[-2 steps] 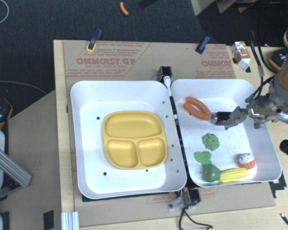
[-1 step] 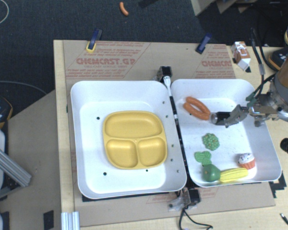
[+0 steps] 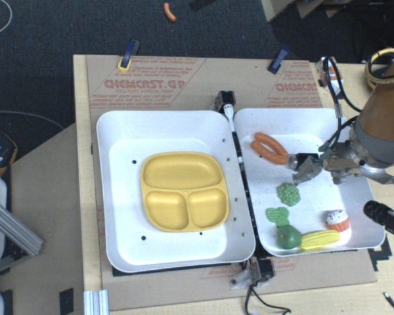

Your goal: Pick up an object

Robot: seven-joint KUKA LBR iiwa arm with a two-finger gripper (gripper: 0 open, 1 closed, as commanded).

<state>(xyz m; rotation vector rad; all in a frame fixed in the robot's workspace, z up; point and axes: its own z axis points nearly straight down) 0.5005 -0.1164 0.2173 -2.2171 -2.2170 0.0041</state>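
Dark carpet surrounds a bench topped with brown-papered board (image 3: 184, 77), on which two shallow white bins sit side by side. Left bin (image 3: 118, 176) holds a yellow three-compartment plate (image 3: 184, 190), lying flat near its centre. Right bin (image 3: 354, 241) holds the toy food: an orange hot dog (image 3: 270, 148) toward the far-left part, a green broccoli floret (image 3: 288, 193) near the middle, and along the near edge a green leafy piece (image 3: 277, 214), a dark green round fruit (image 3: 289, 237), a yellow corn cob (image 3: 320, 239) touching that fruit, and a small cupcake (image 3: 337, 221) just above the cob's right end.

Arm enters from the right; the gripper (image 3: 306, 169) hangs over the right bin between hot dog and broccoli, nearer the broccoli, w/ nothing visibly between its fingers. Whether they are spread or closed cannot be told at this res.

Step in hand, as judged: approach and selection, no object lifted yet. To do it well: commit to one target (the broccoli is closest and stands apart from its neighbours), centre over it, descend straight, close only once the floret sits between the fingers. Avoid the crowded corn/fruit cluster, where a finger may land on two items.
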